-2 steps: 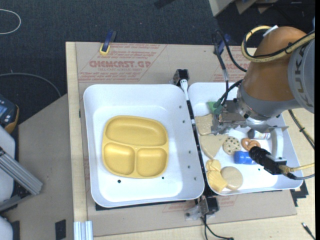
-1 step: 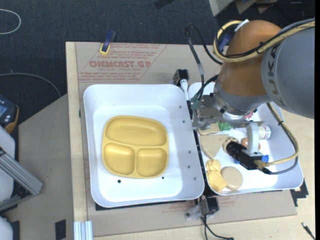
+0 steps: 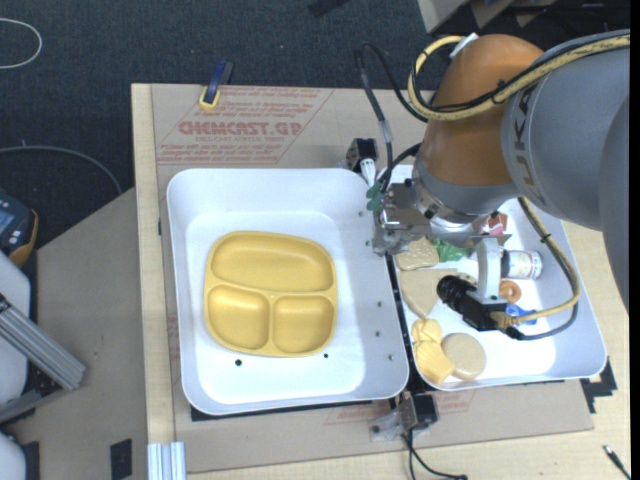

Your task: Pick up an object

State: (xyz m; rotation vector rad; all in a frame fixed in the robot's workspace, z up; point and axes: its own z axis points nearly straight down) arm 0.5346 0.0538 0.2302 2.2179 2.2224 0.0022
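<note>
My gripper [image 3: 404, 232] hangs low over the far left part of the right bin [image 3: 585, 343], under the grey and orange wrist. Right beneath it lies a flat tan piece [image 3: 416, 259], with a small green thing [image 3: 452, 253] beside it. To the right a white bottle [image 3: 522, 264] lies on its side, next to a small orange ring [image 3: 510, 291]. A bit of red [image 3: 492, 226] peeks out behind the wrist. Near the bin's front sit a pale yellow lump [image 3: 428, 342] and a round tan disc [image 3: 463, 354]. The arm hides much of this bin.
The left bin [image 3: 190, 268] holds a yellow divided plate [image 3: 270, 290]. The two bins meet at a shared rim [image 3: 385, 298] just left of the gripper. Behind the bins lies a brown board [image 3: 240, 123] with a blue and yellow clip [image 3: 214, 86] at its far edge.
</note>
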